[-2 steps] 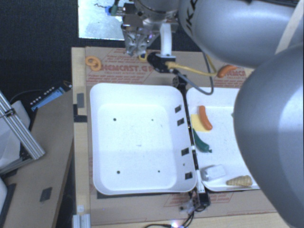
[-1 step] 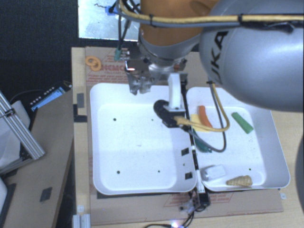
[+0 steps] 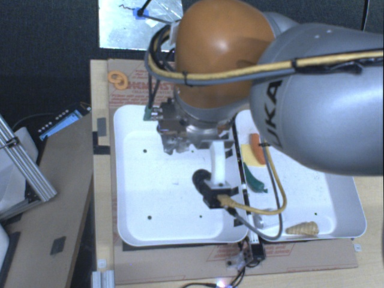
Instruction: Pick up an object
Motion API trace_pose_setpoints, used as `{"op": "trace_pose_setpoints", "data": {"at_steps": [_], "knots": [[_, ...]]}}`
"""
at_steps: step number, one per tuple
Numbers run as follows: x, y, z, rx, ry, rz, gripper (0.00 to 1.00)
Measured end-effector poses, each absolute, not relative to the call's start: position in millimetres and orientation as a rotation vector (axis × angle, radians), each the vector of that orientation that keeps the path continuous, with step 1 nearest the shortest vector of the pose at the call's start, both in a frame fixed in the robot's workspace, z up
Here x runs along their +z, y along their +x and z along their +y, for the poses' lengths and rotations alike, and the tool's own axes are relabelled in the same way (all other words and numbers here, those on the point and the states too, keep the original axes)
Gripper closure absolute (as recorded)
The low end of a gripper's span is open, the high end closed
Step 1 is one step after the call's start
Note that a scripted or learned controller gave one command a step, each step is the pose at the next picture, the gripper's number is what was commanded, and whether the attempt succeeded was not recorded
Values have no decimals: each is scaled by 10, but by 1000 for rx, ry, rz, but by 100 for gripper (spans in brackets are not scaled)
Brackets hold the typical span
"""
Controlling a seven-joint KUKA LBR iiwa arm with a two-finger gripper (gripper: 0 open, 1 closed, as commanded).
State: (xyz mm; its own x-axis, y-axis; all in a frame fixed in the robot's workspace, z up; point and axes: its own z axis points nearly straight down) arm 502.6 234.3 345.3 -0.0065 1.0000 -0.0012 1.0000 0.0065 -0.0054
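Observation:
My gripper (image 3: 172, 141) hangs over the far part of the left bin (image 3: 138, 221), beneath the orange band of the arm, which blocks much of the view. In the right bin (image 3: 345, 212) lie an orange piece (image 3: 258, 150), a dark green piece (image 3: 255, 183) and a tan cone-shaped piece (image 3: 303, 228) near the front rim. The arm partly hides the orange and green pieces. I see nothing held at the gripper.
Both bins rest on a brown cardboard sheet (image 3: 129, 86). A shiny foil sheet (image 3: 129, 17) lies behind them. An aluminium frame (image 3: 27, 167) stands at the left on a side table.

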Motion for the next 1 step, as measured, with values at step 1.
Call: {"op": "trace_pose_setpoints", "data": {"at_steps": [1], "knots": [[3456,5532,2338,-5,-2223,-2223,100]]}}
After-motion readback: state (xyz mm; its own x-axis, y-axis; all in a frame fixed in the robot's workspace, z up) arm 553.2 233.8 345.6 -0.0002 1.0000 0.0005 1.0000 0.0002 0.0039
